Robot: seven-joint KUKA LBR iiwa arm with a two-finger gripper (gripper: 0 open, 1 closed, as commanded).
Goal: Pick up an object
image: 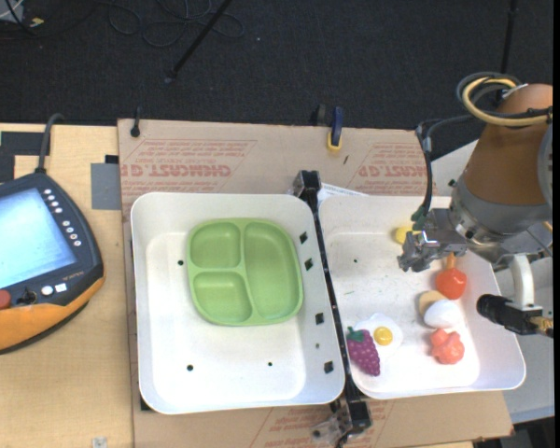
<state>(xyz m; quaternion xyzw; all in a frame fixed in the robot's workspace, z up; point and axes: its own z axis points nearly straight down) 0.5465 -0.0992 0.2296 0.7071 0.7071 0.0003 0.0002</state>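
My gripper (417,253) hangs low over the right bin (373,250), near its upper right part. Several toy foods lie in that bin. A small yellow piece (402,234) sits just left of the gripper. An orange-red fruit (451,283) lies just below and right of it. Further toward the front are a white and tan piece (438,310), a red strawberry-like piece (447,344), a fried egg (384,335) and a bunch of purple grapes (364,351). Nothing visible hangs from the gripper.
The left bin (159,343) holds a green divided plate (244,272). A black divider (319,278) runs between the bins. A teach pendant (33,250) rests on the bench at far left. The arm's orange-brown body (509,157) looms over the right bin's far right side.
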